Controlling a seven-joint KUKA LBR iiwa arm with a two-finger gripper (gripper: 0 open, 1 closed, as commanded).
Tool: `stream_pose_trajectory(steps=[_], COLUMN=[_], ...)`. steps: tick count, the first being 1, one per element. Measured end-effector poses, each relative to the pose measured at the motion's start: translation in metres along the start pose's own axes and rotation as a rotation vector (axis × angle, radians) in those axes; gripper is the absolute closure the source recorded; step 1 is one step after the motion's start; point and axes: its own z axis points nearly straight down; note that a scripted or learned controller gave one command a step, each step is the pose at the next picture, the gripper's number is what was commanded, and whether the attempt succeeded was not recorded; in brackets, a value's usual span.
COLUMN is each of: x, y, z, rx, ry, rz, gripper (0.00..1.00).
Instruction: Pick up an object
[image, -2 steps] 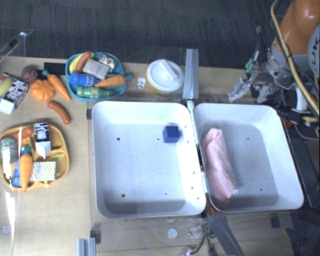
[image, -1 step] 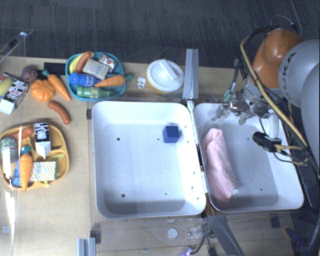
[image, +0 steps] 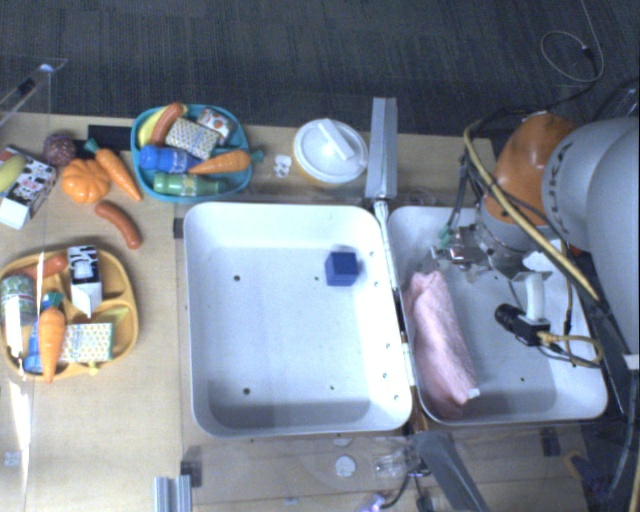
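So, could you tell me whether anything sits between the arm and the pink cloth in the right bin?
Nothing visible does. The pink cloth lies along the right bin's left side, with bare bin floor between it and the arm.

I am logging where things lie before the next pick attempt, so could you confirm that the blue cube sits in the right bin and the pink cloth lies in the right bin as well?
Not quite. In the camera view the blue cube sits in the left bin, near its upper right corner, not the right one. The pink cloth does lie in the right bin, along its left wall.
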Motion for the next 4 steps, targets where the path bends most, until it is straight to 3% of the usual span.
stream_pose_trajectory(steps=[1, 2, 3, 4], x=[0.006, 0.005, 0.006, 0.006], y=[-0.028, -0.058, -0.096, -0.093], z=[0.005, 0.004, 0.003, -0.009], rx=[-0.010, -0.012, -0.015, -0.024], ry=[-0.003, -0.004, -0.006, -0.010], rz=[-0.072, -0.346, -0.432, -0.432], gripper=[0.00, 0.00, 0.00, 1.00])
